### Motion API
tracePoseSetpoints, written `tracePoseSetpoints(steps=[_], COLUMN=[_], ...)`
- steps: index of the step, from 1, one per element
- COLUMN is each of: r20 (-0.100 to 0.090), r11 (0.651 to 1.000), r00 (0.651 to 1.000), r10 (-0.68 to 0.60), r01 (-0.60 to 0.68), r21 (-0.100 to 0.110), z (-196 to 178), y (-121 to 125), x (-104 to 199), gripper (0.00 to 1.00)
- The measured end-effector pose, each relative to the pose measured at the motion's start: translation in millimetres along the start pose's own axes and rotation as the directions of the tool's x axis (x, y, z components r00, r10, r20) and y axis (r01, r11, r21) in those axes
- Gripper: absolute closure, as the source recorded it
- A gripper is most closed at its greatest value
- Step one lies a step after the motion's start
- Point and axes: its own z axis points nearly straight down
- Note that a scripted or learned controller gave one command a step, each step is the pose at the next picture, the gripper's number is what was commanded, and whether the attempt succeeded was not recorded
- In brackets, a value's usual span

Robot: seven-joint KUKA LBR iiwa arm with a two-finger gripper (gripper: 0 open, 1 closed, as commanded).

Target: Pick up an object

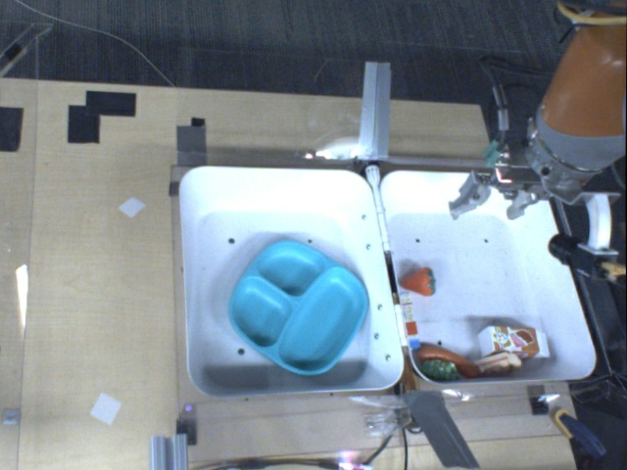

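The two fingers [468, 196] stood spread apart with nothing between them, and the gripper [496, 196] hung over the far part of the right bin [519, 272], close to its far rim. Behind the fingers, the grey wrist and the orange band of the arm [586, 86] rose toward the right.

Taking the right bin as the landmark: a small red strawberry-like toy [418, 281] lay near its left wall, about midway along. A small printed carton [509, 342] lay on its side toward the near right corner. A green and brown piece [446, 365] lay along the near wall, just beside the carton. Just left of this bin sat the left bin [206, 262], holding a blue divided plate [299, 305].

By my judgement this was the approach step: no object had yet been chosen or touched. The next move called for travelling toward the near side of the right bin, centring over one item, most plausibly the red toy since it lay apart from the others, then descending with the fingers astride it before closing.
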Motion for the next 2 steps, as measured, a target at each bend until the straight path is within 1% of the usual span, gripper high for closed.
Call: tracePoseSetpoints(steps=[1,2], r20=[-0.001,-0.001], r11=[0.998,1.0], r00=[0.998,1.0], r10=[-0.065,-0.027], r01=[0.065,0.027], r21=[-0.001,-0.004], z=[127,107], y=[-31,-29], x=[-23,-48], gripper=[0.0,0.0])
